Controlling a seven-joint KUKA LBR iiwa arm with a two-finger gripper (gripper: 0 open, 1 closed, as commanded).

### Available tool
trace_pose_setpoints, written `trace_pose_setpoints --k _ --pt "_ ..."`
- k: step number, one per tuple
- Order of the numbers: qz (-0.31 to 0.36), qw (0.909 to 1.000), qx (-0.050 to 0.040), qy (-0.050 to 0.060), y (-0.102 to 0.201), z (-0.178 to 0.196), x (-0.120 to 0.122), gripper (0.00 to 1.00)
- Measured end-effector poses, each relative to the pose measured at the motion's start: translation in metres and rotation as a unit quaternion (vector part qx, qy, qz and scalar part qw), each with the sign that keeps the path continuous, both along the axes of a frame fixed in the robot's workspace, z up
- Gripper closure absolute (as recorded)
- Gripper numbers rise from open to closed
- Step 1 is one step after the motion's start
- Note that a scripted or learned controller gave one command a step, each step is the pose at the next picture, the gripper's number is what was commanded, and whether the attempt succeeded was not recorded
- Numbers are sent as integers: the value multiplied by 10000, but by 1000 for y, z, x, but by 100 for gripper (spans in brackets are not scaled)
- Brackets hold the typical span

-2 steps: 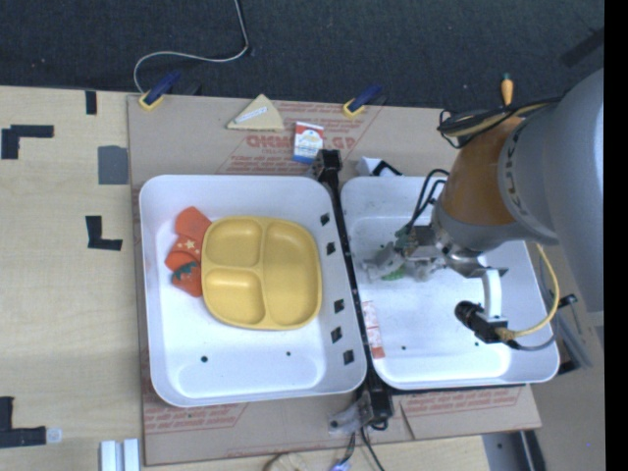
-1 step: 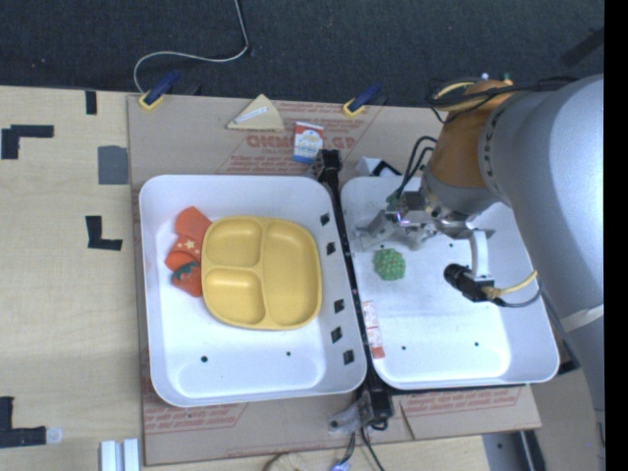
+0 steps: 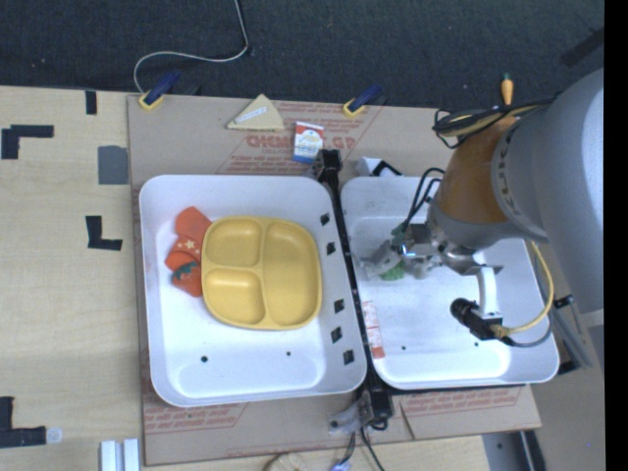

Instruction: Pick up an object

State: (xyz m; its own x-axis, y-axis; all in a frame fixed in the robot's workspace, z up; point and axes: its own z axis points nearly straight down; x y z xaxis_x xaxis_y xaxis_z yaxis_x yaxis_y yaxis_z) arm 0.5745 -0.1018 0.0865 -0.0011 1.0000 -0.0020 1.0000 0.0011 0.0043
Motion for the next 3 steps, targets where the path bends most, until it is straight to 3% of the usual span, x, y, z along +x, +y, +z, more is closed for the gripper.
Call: trace_pose_setpoints --k 1,2,3 --pt "-5 10000 3 15 4 0 18 0" --pt "3 10000 1 4 3 -1 82 0" --pt "-4 10000 1 9 -10 0 18 0"
